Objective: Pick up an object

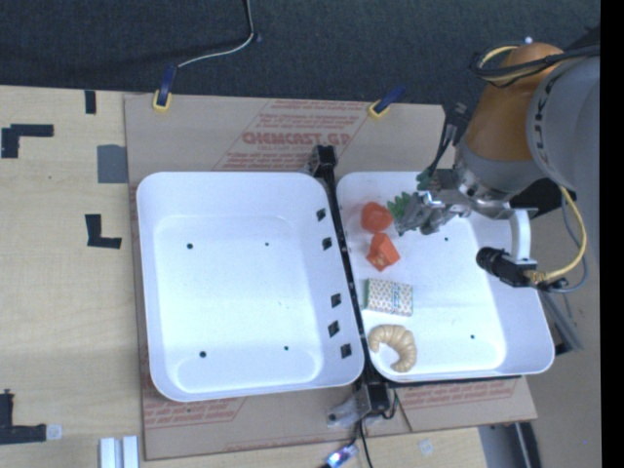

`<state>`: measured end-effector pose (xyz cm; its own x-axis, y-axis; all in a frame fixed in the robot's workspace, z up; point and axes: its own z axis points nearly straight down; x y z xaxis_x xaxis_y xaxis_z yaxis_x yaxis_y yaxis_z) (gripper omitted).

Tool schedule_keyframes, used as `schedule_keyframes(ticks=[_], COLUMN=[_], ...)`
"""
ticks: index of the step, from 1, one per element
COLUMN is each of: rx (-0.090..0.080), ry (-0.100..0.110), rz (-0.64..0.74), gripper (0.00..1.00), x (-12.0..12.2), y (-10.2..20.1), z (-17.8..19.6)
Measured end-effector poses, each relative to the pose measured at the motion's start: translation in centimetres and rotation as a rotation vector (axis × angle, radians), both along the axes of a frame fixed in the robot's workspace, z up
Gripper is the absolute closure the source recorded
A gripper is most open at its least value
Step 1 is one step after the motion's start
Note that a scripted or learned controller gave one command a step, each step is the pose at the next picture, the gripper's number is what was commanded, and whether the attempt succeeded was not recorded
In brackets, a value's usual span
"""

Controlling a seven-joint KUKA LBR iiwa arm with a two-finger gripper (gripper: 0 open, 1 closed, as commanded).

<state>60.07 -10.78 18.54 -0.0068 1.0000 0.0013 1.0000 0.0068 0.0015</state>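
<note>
The gripper (421,214) hangs over the upper part of the right bin (487,344); I cannot tell its state; the nearest thing, a red strawberry-like piece with green leaves (378,215), lies just to its left, towards the divider, its length running left-right.

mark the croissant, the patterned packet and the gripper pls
croissant (394,345): camera view, middle of its curved body.
patterned packet (389,297): camera view, centre of its top face.
gripper (421,213): camera view, between its fingertips.
</note>
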Motion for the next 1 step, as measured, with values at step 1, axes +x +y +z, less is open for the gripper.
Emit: schedule_keyframes(ticks=[1], rx=[0.0], ry=[-0.002], rz=[0.0], gripper=[1.0], x=[-0.82], y=[4.65], z=[4.76])
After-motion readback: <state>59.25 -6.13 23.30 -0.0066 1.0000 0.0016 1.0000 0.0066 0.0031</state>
